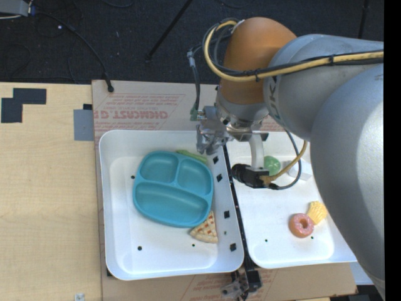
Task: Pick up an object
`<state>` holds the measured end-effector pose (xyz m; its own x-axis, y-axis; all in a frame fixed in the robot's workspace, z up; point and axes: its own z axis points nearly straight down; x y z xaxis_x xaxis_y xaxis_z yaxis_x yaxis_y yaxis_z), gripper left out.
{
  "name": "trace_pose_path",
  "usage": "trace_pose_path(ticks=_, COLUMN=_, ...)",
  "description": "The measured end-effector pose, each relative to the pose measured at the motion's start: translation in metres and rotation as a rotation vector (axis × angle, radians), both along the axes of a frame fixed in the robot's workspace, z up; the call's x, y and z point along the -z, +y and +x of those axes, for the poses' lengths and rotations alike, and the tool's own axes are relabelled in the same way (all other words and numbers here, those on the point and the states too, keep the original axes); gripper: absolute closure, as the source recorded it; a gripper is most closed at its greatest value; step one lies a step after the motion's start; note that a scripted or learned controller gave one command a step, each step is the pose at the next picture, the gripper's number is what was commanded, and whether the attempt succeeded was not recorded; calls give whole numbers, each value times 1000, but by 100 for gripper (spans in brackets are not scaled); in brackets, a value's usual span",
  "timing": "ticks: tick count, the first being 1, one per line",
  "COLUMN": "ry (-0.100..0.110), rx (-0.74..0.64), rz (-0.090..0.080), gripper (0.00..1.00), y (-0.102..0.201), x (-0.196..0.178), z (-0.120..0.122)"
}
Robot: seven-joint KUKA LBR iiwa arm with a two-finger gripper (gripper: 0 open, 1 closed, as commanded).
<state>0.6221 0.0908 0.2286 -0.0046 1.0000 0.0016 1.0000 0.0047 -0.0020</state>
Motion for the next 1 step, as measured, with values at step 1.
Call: trace_pose_path(ticks=1, ry=2, rx=2, rz=-2, gripper=0, y=-2, x=0, z=-1)
